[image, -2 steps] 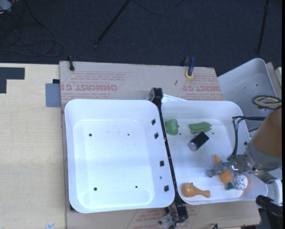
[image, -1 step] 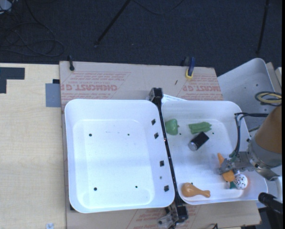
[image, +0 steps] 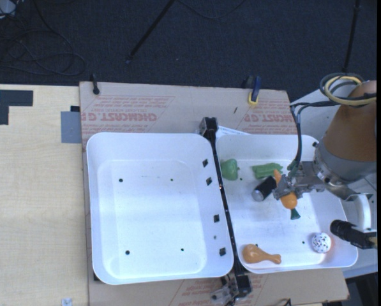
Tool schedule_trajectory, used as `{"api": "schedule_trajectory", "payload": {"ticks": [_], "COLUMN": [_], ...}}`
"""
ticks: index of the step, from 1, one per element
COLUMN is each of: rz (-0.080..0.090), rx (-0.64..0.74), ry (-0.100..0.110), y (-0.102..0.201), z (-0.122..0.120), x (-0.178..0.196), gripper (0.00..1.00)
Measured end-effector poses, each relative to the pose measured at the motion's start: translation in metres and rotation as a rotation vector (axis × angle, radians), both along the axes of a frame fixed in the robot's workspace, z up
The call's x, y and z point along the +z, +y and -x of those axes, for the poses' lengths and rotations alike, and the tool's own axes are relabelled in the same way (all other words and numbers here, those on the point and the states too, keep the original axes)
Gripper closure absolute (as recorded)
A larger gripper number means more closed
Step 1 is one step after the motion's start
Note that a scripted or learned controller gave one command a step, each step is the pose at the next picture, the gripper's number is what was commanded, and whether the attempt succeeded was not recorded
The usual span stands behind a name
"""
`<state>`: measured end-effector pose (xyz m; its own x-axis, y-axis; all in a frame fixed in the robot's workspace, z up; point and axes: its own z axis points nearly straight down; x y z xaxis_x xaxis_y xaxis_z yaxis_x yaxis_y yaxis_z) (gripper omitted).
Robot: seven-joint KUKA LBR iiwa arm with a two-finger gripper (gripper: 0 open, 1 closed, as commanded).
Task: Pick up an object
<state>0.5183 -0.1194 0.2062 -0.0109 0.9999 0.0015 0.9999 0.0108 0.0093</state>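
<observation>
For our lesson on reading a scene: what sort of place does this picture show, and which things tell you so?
Most likely a robotics lab set up for grasping trials. A robot arm reaches over two white bins, small toys such as an orange pear-shaped toy lie in one, and cables trail across the dark floor.

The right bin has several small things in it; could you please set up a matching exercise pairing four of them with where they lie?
Things:
1. green lump
2. orange pear shape
3. white spotted ball
4. black cylinder

Places:
A. near corner on the arm's side
B. near edge, close to the divider
C. by the divider, far half
D. middle, just left of the gripper

Pairs: 1-C, 2-B, 3-A, 4-D
</observation>
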Motion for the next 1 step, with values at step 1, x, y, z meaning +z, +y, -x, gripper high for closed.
{"api": "schedule_trajectory", "payload": {"ticks": [1], "rz": [-0.001], "rx": [-0.004], "ry": [0.012], "y": [0.0651], "z": [-0.0102], "x": [-0.0009], "gripper": [1.0]}}
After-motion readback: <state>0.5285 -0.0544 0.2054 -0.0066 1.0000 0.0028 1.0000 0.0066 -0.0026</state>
